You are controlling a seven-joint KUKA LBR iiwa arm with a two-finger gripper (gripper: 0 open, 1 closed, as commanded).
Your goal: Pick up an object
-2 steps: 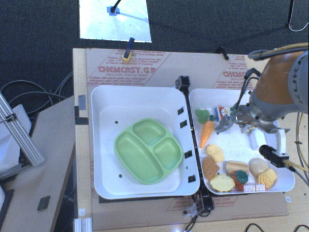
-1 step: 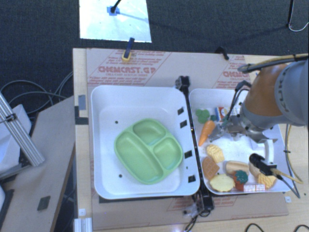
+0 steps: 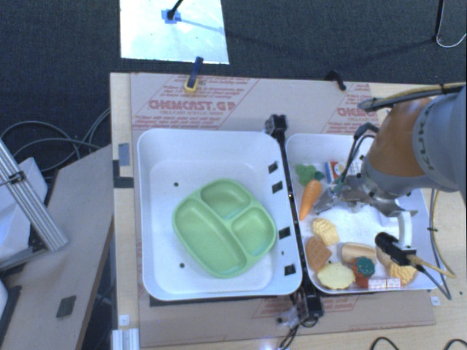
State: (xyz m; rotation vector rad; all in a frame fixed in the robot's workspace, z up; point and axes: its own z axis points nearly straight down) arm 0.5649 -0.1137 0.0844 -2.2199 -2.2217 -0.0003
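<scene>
- Near edge of right bin [image 3: 422,283]: toy food in a row, a yellow slice [image 3: 335,275], a cracker [image 3: 317,253], a bread roll [image 3: 357,251].
- Carrot [image 3: 309,198] lies mid-bin by the divider, beside a green piece [image 3: 306,173].
- Gripper [image 3: 337,197] is low, just right of the carrot; can't tell the jaw state.
- Carrot looks like light, stiff, smooth plastic; I'd grab across the thick orange middle, since the taper may slip.
- Left bin [image 3: 160,159] holds a green tray [image 3: 224,227].

A green divided plate [image 3: 224,227] lies in the left bin [image 3: 157,166]. The arm [image 3: 419,148] reaches over the right bin [image 3: 306,148], its tool [image 3: 330,199] low beside a carrot [image 3: 309,197], with toy foods clustered along the near edge.
</scene>
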